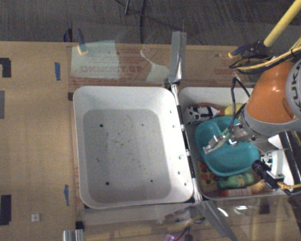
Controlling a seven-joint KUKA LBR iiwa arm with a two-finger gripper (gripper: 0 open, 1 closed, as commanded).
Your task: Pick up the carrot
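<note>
— Where does the carrot (259, 186) lie from the hand (216, 143)?
— The hand hangs over the teal bowl (236, 157) in the right bin (203, 92). The carrot seems to be the small orange-tan piece by that bin's near edge, beside the green bottle (237, 180), apart from the hand.
— Its look?
— Short, dull orange; the arm (271, 102) crowds it and it is too blurred to be sure.
— Hand wide or narrow?
— I cannot tell.
</note>
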